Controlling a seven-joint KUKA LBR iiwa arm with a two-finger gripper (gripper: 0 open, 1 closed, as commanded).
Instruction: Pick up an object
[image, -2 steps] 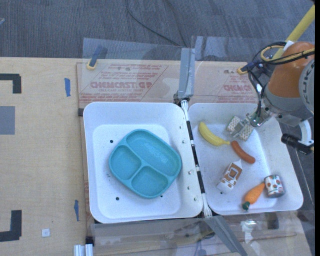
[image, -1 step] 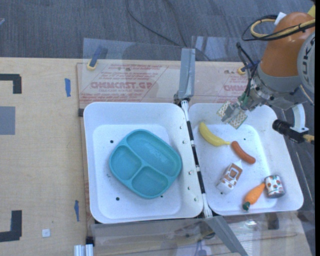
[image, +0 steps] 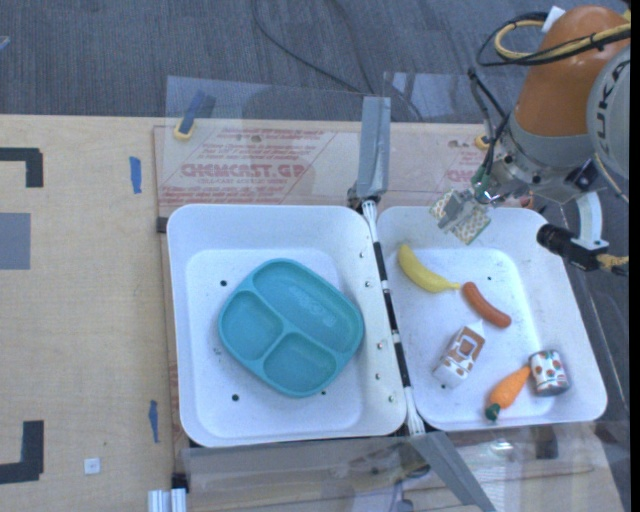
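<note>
one gripper over right bin's back edge, jaw state unclear, banana just below-left, untouched

The arm is running off the frame's upper right edge. The tool is appearing blurred, its fingers too indistinct to tell. Print on the small can is too small to read.

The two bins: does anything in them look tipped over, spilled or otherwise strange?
Nothing is spilled or broken. In the right bin, the small carton and the can lie on their sides rather than upright. The blue plate sits askew in the left bin.
</note>
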